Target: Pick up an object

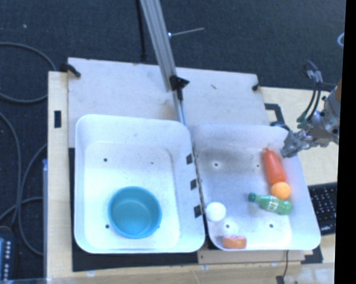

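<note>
Two white bins, contents listed; my gripper [291,147] at the right bin's upper right rim.

Left bin [93,135]: one blue bowl [135,212], lower middle. Right bin [236,147]: carrot [274,166] at upper right, just below my gripper; orange ball [280,190] touching the carrot's lower end; green bottle [272,204] lying flat beneath it; white ball [215,211] at lower left; small orange-and-white piece [234,241] at the bottom rim. I cannot tell my gripper's state; nothing visibly held.

- Left bin [88,164] on the worktop [55,180]: bowl [135,212] near its front.
- Right bin [225,146]: carrot [274,167] behind a ball [281,190], bottle [271,204] just before it.
- Claw [290,144] over the right bin's back-right corner.
</note>
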Controlling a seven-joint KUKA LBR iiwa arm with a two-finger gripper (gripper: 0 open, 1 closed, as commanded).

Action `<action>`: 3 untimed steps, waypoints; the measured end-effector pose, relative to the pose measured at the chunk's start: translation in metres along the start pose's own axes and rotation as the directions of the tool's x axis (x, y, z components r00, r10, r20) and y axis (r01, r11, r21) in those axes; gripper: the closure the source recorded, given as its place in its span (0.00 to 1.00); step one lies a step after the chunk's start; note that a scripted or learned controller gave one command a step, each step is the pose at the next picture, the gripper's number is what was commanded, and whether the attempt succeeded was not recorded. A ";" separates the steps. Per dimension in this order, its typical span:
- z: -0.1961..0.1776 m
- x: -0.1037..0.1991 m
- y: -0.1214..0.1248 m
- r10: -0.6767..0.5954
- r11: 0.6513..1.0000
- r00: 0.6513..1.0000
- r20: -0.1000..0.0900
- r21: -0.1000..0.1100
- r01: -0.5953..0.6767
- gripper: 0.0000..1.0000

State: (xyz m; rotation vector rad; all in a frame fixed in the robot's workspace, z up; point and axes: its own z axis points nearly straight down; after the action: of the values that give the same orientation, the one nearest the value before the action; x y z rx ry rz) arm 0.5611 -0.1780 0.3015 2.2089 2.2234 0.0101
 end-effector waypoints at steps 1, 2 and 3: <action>0.015 0.056 0.016 -0.002 1.000 1.000 -0.002 0.012 0.002 1.00; 0.014 0.113 0.034 -0.002 1.000 1.000 -0.001 0.007 0.002 1.00; 0.034 0.163 0.043 -0.001 1.000 1.000 -0.001 0.014 0.001 1.00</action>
State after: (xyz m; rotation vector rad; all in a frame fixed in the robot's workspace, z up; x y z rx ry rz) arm 0.6033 -0.0147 0.2681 2.2158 2.2320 -0.0046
